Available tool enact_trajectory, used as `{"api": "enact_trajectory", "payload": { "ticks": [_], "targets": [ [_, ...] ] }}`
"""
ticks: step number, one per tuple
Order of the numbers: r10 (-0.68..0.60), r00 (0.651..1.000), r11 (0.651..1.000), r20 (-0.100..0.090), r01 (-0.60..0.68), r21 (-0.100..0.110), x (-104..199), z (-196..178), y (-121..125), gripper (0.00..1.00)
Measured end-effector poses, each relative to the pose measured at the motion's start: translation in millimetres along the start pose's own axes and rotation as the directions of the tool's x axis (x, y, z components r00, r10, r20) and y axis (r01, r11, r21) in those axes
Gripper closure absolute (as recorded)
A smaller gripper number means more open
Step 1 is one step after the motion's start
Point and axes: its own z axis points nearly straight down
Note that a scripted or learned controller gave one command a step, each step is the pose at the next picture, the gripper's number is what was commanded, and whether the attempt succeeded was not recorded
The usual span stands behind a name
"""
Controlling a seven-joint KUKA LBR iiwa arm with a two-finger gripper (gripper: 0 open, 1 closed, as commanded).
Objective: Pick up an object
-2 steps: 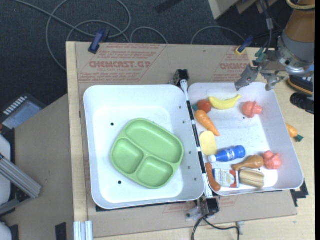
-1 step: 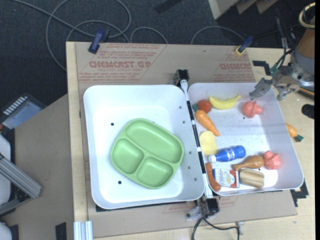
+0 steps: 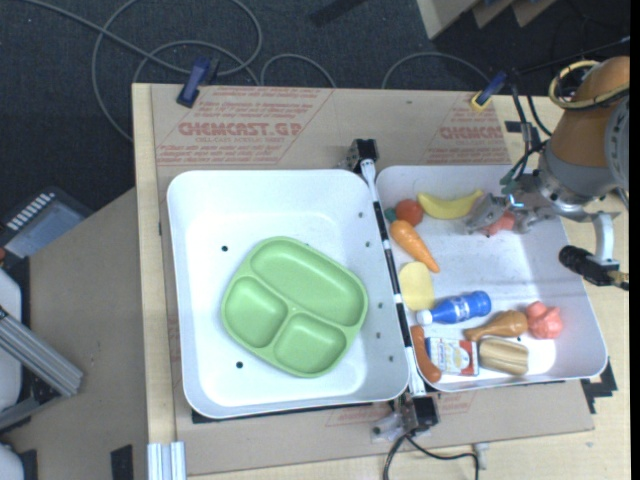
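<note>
My gripper [image 3: 492,214] hangs low over the back of the right bin [image 3: 560,268], just right of a yellow banana [image 3: 449,205]. A small red-pink object [image 3: 503,225] lies directly under or against the gripper's tip; I cannot make out whether it is held. Further left in the same bin lie a red tomato [image 3: 407,211], an orange carrot [image 3: 415,246] and a pale yellow lemon [image 3: 416,287]. Along the bin's front are a blue bottle [image 3: 459,308], a brown drumstick [image 3: 500,324], a pink piece [image 3: 543,318], a bread roll [image 3: 503,356] and a red-labelled packet [image 3: 450,354].
The left bin [image 3: 200,228] holds a green divided plate [image 3: 292,306]. A black divider strip [image 3: 385,258] runs between the bins. The grey arm with its orange band [image 3: 590,118] comes in over the right bin's back right corner. Cables lie on the dark floor behind the bench.
</note>
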Motion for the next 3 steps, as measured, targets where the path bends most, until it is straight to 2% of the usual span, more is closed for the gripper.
{"api": "enact_trajectory", "payload": {
  "ticks": [1,2,3],
  "targets": [
    [0.001,1.000,1.000,0.008,-0.001,-0.007,-3,-14,2,1.00],
    [0.000,1.000,1.000,0.005,0.000,-0.005,80,-87,-19,1.00],
    [0.002,1.000,1.000,0.006,-0.002,-0.003,79,-86,-20,0.00]
  ]
}}
